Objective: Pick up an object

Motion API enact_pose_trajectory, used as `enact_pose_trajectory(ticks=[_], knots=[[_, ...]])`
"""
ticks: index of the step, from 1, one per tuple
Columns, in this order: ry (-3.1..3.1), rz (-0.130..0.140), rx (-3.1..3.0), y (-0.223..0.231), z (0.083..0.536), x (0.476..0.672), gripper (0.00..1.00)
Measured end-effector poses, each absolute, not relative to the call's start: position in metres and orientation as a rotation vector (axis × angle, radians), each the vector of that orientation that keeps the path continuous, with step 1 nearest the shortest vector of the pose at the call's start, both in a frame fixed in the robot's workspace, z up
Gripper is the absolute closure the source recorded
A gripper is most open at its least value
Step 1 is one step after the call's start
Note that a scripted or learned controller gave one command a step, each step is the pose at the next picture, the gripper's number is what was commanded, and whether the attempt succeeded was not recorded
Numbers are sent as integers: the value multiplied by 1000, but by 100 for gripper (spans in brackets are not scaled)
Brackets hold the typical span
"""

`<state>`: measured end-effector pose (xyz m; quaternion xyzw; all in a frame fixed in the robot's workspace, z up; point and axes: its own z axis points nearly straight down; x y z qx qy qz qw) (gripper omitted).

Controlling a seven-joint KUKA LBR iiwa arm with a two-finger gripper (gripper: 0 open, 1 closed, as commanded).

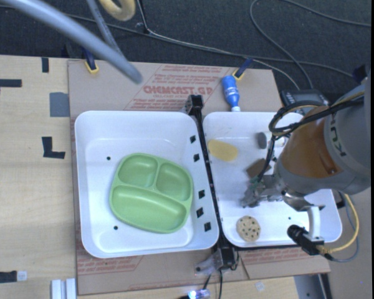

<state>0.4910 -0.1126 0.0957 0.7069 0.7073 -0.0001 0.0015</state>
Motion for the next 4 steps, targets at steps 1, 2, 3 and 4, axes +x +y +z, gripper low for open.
enact_pose_trajectory(ticks=[1,2,3,4], knots=[[2221,2,2219,-117,143,500,100],[2222,3,2217,-111,203,505,100],[2222,1,2219,-111,229,506,100],[2229,-1,2217,-68,219,524,100]])
